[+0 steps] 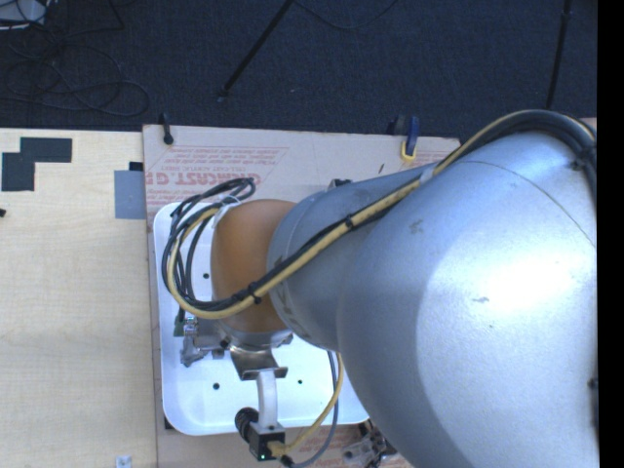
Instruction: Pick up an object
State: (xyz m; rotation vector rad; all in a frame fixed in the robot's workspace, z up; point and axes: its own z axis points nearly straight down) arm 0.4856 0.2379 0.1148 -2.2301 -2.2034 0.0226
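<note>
At the near edge of the white bin (185, 412), our gripper (205, 344) hung low beneath the orange band (239, 252). We could not tell whether it was open or closed. The object was hidden under the arm (439, 291), so we judged a slow, centred descent wisest before closing.

The pale wooden bench (68, 339) fills the left of the frame. At its upper left are a black stepped patch (34, 159) and a grey rectangle (128, 193). A brown cardboard sheet (219, 169) with red print lies flat on it at centre, a blue and yellow clamp (409, 136) at its far edge. On the cardboard, lower centre, sits a white bin (200, 412), partly hidden.
</note>
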